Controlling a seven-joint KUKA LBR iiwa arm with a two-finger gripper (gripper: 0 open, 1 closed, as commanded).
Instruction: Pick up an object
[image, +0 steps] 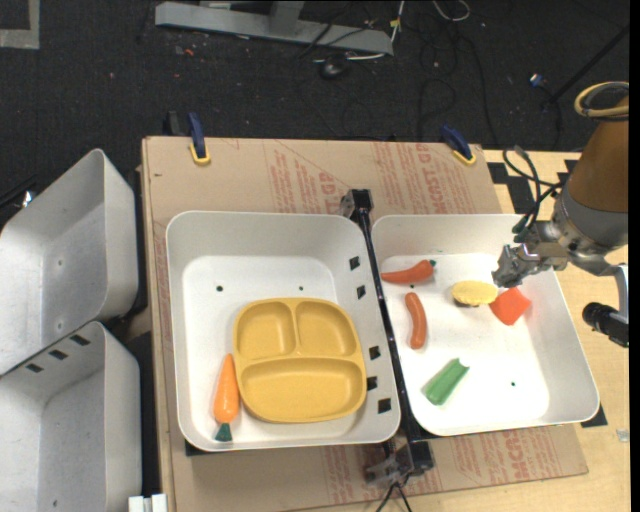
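Observation:
The right bin (560, 395) holds a red chili pepper (409, 271), a sausage (416, 320), a yellow lemon-like piece (473, 293), an orange-red block (510, 306) and a green piece (445, 381). My gripper (512, 268) hangs at the bin's far right, just above and between the yellow piece and the orange-red block. Nothing is visibly held between its fingers. The left bin (190, 300) holds a yellow divided plate (298, 359) with a toy carrot (226, 393) lying along its left side.
A black divider (378, 300) runs between the two bins. Both bins rest on a cardboard sheet (300, 170). White plastic containers (60, 310) stand off to the left. The arm's orange band (605, 165) rises at the right edge.

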